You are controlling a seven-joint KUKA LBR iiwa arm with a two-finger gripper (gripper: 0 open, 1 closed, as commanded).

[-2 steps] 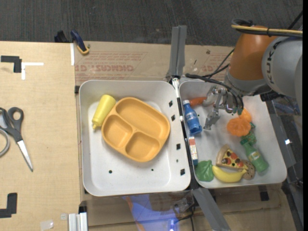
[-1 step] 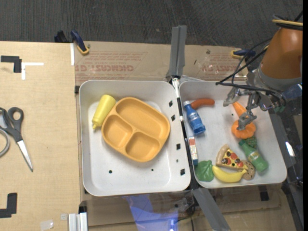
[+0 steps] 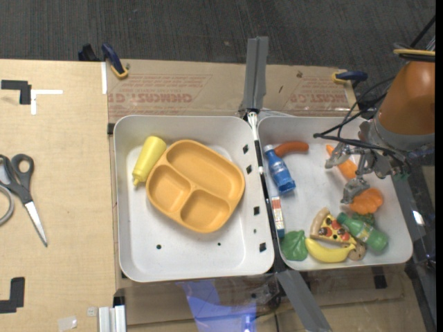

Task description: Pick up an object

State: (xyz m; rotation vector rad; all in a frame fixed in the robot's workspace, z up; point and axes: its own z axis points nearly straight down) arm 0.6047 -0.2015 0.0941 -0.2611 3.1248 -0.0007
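The hand (image 3: pixel 360 163) hangs over the right bin (image 3: pixel 304 206), just above an orange toy (image 3: pixel 367 200), which is lumpy, rounded, bright orange. Its grip cannot be told.

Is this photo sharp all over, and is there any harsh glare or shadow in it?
In the camera view, light is even and soft: the orange tray casts only a faint shadow in the left bin, with no strong glare. The scissors look crisp; the gripper and arm look slightly soft.
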